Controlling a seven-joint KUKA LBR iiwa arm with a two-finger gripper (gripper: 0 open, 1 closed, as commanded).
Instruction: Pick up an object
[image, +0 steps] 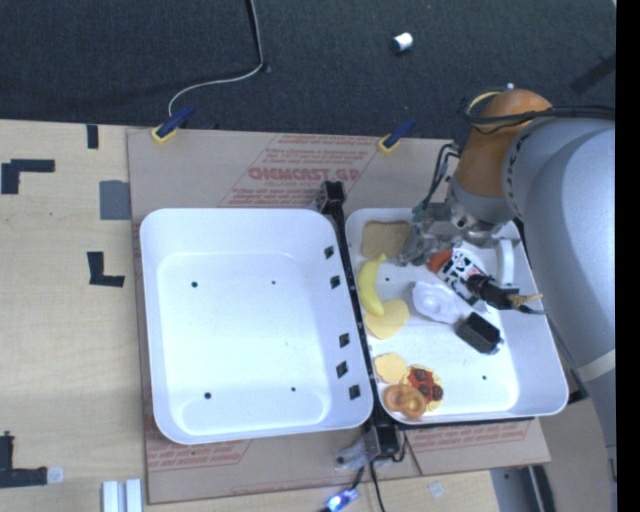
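My gripper (415, 245) reaches down into the back of the right bin (535, 400), under the orange wrist band (490, 150). It hangs just right of a tan bread slice (384, 238) and above a yellow banana (371, 283). Beside it on the right are a small orange-red piece (440, 263) and a white object with black marks (462, 272). A white rounded object (432, 301) lies in front of it. Nothing shows as lifted off the bin floor.
The right bin also holds a yellow flat piece (389, 320), a black block (478, 333), and small food toys (410, 387) near the front. The left bin (160, 330) sits alongside, with a black divider (343, 300) between the two. The grey arm (575, 230) covers the right side.
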